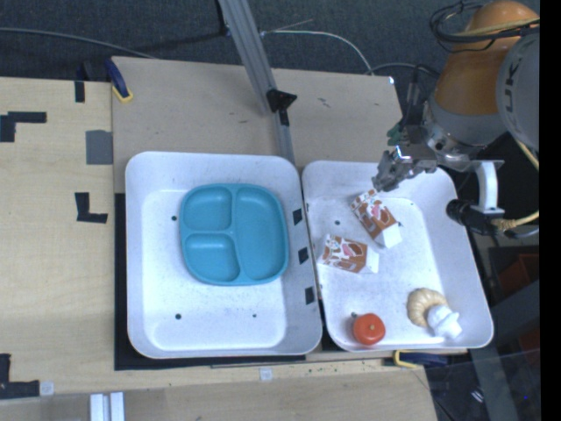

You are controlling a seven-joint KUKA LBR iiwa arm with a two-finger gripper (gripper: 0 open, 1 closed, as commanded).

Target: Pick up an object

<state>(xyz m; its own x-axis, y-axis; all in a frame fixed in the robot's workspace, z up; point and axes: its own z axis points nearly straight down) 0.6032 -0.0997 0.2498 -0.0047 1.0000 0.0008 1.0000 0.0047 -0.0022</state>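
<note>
Grey two-finger gripper (387,179), grip state indiscernible, hovers near the right white bin's (456,244) far edge; the small brown-and-white carton (376,217) could slip sideways.

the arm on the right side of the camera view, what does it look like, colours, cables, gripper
The arm has rounded grey casing with a broad orange band above the wrist. Thin black cables loop over the orange part and run down toward the wrist. A white bracket and a black cylindrical part sit beside it. The gripper is small, dark metal with silvery parts, tapering to a narrow tip.
</note>
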